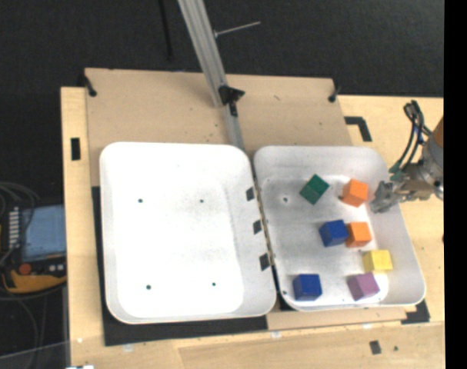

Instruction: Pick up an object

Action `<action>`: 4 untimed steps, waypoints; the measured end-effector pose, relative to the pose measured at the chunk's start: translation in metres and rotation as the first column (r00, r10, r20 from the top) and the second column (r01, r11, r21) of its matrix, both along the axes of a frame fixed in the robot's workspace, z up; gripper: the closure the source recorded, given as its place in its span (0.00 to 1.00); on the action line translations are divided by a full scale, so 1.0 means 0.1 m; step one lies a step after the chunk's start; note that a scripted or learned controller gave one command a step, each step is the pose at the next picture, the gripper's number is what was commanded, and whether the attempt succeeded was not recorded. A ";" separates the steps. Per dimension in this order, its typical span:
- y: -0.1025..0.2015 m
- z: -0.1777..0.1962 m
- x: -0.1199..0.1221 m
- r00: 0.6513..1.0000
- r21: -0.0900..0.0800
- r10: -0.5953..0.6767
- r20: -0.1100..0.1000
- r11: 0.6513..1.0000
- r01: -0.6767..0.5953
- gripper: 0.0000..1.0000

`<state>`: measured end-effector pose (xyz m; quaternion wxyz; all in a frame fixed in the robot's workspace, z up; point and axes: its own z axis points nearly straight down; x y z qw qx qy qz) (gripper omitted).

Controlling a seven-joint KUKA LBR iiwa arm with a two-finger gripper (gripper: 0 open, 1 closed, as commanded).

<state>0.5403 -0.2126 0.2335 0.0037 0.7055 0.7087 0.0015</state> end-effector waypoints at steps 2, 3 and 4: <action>1.01 0.02 0.04 1.000 0.004 0.002 -0.007 1.000 -0.002 1.00; 1.46 0.00 0.06 1.000 0.005 0.003 -0.009 1.000 -0.003 1.00; 1.99 -0.09 0.11 1.000 0.006 0.003 -0.013 1.000 -0.002 1.00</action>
